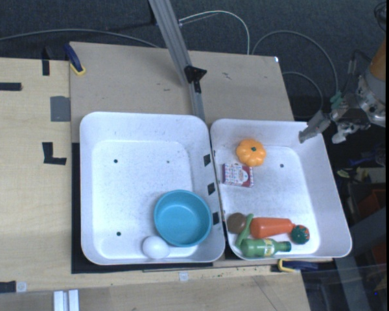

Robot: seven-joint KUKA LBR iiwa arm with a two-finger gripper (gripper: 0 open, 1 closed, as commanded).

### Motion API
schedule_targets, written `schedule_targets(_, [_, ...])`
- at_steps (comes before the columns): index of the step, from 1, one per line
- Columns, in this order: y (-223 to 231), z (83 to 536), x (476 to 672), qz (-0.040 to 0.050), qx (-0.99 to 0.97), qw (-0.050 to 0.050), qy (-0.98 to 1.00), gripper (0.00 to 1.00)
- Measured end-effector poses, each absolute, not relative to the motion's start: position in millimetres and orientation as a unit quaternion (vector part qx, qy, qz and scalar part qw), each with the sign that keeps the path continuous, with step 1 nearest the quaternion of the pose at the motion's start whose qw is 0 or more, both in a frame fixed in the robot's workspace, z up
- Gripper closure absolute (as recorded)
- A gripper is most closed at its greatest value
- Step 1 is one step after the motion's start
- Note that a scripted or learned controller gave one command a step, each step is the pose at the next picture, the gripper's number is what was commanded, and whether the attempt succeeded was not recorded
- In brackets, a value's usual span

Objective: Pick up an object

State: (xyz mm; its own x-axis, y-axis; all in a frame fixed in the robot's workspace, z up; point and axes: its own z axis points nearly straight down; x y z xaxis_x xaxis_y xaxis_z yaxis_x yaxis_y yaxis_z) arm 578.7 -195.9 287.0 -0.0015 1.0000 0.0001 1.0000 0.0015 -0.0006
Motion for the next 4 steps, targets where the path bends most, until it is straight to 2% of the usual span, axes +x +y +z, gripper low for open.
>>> schedule_targets(1, [-196.0, 287.0, 578.6, 0.0003, -0.707, 0.0, -0.708, 0.0])
schedule_targets(4, [-199.6, 133.8, 572.3, 0.002, -0.707, 0.003, -0.708, 0.0])
